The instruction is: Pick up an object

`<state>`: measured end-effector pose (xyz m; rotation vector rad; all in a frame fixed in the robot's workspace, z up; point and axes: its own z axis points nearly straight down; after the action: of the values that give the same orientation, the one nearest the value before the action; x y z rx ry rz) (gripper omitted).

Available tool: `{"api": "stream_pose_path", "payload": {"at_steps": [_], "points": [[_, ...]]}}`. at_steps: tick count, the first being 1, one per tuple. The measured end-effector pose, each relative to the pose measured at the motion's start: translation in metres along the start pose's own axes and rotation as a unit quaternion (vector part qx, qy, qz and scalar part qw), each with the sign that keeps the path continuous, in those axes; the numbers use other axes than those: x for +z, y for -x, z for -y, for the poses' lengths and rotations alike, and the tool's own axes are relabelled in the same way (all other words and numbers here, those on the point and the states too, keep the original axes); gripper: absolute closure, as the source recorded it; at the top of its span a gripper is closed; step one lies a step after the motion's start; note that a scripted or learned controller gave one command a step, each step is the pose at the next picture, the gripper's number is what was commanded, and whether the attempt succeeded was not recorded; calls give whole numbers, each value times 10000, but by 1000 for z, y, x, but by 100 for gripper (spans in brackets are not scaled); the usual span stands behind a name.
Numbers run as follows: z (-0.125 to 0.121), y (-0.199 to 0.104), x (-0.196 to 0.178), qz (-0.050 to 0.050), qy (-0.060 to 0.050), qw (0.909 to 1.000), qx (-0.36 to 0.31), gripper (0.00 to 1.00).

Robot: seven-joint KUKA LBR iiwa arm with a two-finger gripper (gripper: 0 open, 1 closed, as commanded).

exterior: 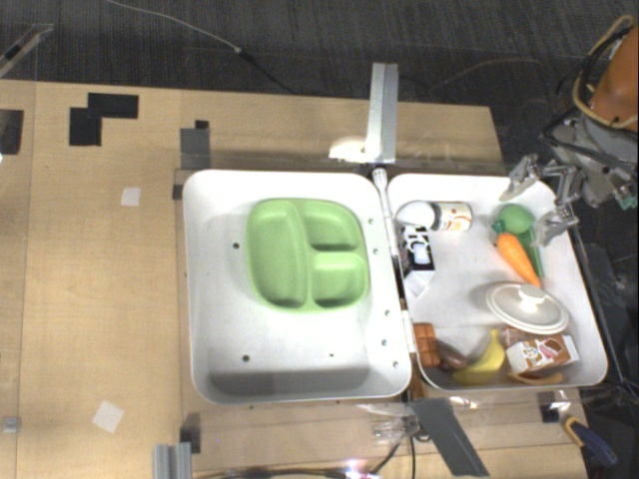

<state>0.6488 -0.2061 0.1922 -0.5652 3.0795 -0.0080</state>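
Nearest the camera, along the front wall of the right bin, lie a small brown carton, a banana and a dark brown block, crowded together. Just behind them sits a white lid with a knob, and behind that an orange carrot slants with its green top toward the far right corner. A can on its side and a black-and-white pack hug the bin's left wall. The left bin bears a green divided plate. My claw hangs over the far right corner, fingers spread wide and holding nothing, close by the carrot's green top. I judge I am at the approach, nothing picked yet. The carrot looks the nearest candidate: I would need to descend, straddle it across its narrow width and close, keeping clear of the bin wall and the lid.
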Motion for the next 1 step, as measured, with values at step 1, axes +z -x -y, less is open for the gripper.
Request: {"api": "stream_pose_path", "payload": {"at_steps": [1], "points": [[-5, -13, 91, 29, -15, 10000, 19, 0]]}}
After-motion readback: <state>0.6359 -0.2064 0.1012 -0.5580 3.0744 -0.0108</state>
